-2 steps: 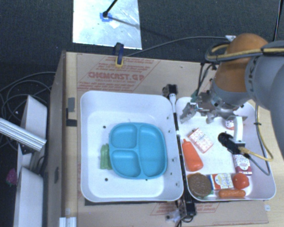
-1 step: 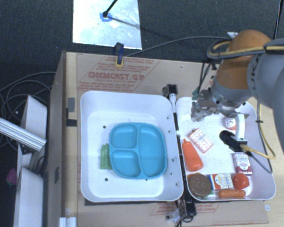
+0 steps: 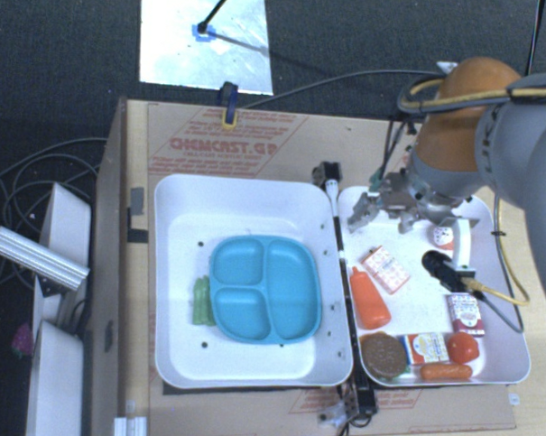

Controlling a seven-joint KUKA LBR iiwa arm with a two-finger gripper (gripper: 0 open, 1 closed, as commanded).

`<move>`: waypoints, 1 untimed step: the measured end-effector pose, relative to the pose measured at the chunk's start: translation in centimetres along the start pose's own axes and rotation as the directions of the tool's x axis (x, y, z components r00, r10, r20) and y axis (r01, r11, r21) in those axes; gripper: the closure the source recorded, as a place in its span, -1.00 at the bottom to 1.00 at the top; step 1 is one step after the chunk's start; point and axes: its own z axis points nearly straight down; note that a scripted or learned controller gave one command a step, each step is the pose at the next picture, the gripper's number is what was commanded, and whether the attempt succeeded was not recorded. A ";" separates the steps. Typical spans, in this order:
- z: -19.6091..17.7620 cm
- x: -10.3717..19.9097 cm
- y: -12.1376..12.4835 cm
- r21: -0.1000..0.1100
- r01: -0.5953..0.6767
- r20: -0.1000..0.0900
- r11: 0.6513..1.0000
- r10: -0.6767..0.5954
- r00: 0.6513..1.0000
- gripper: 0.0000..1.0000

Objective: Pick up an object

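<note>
1. The grey arm [image 3: 521,133] comes in from the right, and its tool [image 3: 381,217] hangs over the far left corner of the right bin [image 3: 415,305].
2. From where I stand the tool looks open, its two prongs spread with nothing between them but white bin floor.
3. All the loose pickings but one lie in that right bin. A red-and-white packet [image 3: 385,269] sits just below the tool, and an orange bottle [image 3: 370,300] lies beside it against the bin's left wall.
4. A small white round thing [image 3: 442,235] lies near the tool, on its right.
5. Along the near edge run a brown disc [image 3: 384,353], a small carton [image 3: 427,347], a red tomato [image 3: 463,347] and an orange sausage [image 3: 445,373], all packed close together.
6. A red sachet [image 3: 465,313] stands just above the tomato.
7. The left bin [image 3: 187,227] holds a blue divided plate [image 3: 265,289], with a green piece [image 3: 202,302] touching its left edge.
8. Both bins sit side by side on the desk [image 3: 257,158], which has red lettering on its brown top.
</note>
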 end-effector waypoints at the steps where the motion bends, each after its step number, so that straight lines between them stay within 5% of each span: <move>1: 1.1 -1.9 1.3 0.001 -0.003 0.000 1.000 0.003 1.000 -1.00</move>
